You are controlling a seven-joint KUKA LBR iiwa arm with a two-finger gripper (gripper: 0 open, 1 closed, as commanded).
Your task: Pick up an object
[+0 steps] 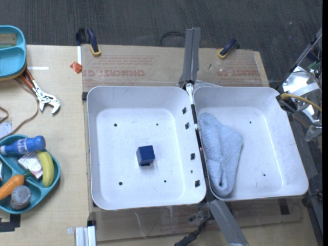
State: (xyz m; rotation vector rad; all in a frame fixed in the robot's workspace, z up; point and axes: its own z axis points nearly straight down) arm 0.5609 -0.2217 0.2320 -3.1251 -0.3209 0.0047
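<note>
A: Start at the left. What sits there?

B: On the worktop (56, 86), a blue tray (31, 181) at the left edge holds a bottle (20, 145), a banana (47, 168), a carrot (10, 186) and a can (19, 196). Above it lies a wrench (43, 99), and a second blue dish (11, 50) touches the top-left edge.

A: And the bins?

B: The left bin (97, 137) has one thing in it: a cube (146, 155), dark blue, small, square-sided, sitting a bit below the middle of the floor. It is well apart from all four walls, with bare white floor on every side.

A: The right one?

B: The right bin (277, 137) holds a cloth (221, 155), pale blue-grey, crumpled and long, lying along the left wall and reaching down to the near corner. The right half of that floor is open. Two clamps (92, 41) (226, 47) grip the cardboard behind the bins.

A: The tool?

B: At the right edge there is shiny metal and a yellow cable (300, 99), outside the bin's rim. I cannot tell how the tool stands.
</note>
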